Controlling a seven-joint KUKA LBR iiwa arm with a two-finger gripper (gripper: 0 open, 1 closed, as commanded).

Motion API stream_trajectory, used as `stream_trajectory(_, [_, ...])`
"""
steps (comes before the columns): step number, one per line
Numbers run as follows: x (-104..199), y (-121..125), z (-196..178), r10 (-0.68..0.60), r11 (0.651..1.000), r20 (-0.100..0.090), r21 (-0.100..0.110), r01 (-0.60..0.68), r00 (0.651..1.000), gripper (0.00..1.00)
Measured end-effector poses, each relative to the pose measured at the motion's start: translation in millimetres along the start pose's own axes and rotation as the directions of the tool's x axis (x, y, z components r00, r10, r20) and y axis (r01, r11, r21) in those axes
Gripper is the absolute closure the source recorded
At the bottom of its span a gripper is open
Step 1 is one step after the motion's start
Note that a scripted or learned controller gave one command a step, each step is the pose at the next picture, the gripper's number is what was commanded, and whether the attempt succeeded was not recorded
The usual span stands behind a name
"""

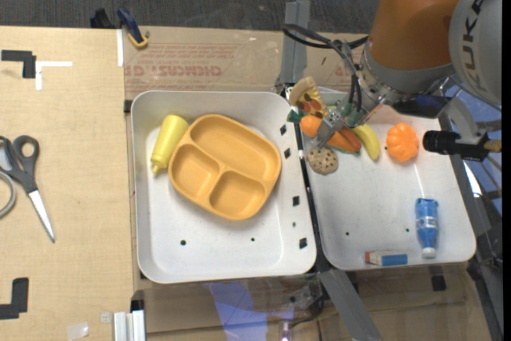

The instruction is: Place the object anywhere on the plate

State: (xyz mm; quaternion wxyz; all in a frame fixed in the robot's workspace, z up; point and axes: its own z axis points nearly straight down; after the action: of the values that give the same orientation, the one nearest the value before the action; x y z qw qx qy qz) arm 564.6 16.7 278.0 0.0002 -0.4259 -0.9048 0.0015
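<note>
The arm [423, 12] is reaching in from the right and hanging over the upper left corner of the right bin [399, 243], its end effector [331, 124] sitting low among a cluster of toy foods there. Whether the end effector is apart or together I cannot tell (the tip is lost against the clutter), and nothing can be seen gripped in it. Just beside the tip, a carrot [345, 140] is lying next to a banana [367, 141], with a brown cookie [322, 160] resting just below them and a small orange pumpkin [402, 141] a little to the right. Lower in the same bin a blue bottle [426, 224] is lying near the right wall, with a small tube [386, 258] near the front edge. In the left bin [160, 251] the yellow divided plate [224, 165] is sitting tilted, a yellow bottle [166, 141] touching its upper left rim. On the desk [64, 172] to the left, scissors [29, 180] are lying.
</note>
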Motion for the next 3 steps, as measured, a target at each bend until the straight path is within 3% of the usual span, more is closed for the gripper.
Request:
stream_trajectory(1, [49.5, -17.2, 31.3, -0.253, 0.967, -0.002, -0.001, 0.253, 0.967, 1.00])
stream_trajectory(2, [49.3, -17.2, 31.1, -0.253, 0.968, -0.001, -0.002, 0.253, 0.968, 0.00])
stream_trajectory(3, [47.8, -17.1, 22.6, -0.251, 0.968, 0.000, -0.002, 0.251, 0.968, 1.00])
